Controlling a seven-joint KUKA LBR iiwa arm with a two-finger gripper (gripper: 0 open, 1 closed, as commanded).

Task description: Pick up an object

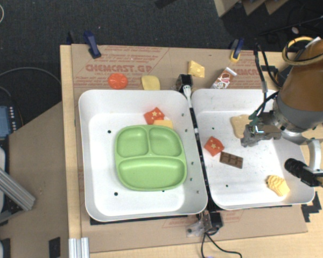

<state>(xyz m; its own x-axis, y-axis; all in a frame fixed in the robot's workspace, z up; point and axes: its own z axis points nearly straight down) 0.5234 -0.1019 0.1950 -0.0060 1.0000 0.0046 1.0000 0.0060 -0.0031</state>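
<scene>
a: where do the things to pick lie?
b: in the right bin [226,195]. a tan piece [238,124] sits near its upper middle, a red block [213,145] lies toward the left wall, a brown chocolate bar [231,159] lies just beside the block, and a yellow ridged piece [278,185] rests near the lower right corner.
a: and the tool?
b: the tool [253,135] hangs low over the right bin, just beside the tan piece. one cannot tell whether it is released or clenched, and nothing shows as grasped.
a: the arm?
b: the grey arm [304,98] with its orange band reaches in from the right.
a: the left bin?
b: the left bin [94,160] holds a green divided plate [149,158], with a red block [154,115] and a yellow piece [163,124] touching its upper rim.
a: anything on the bench?
b: an orange round piece [118,80], two yellow pieces [150,83] [196,69] and a small red-and-white carton [223,79] lie on the bench [75,144] behind the bins.
</scene>
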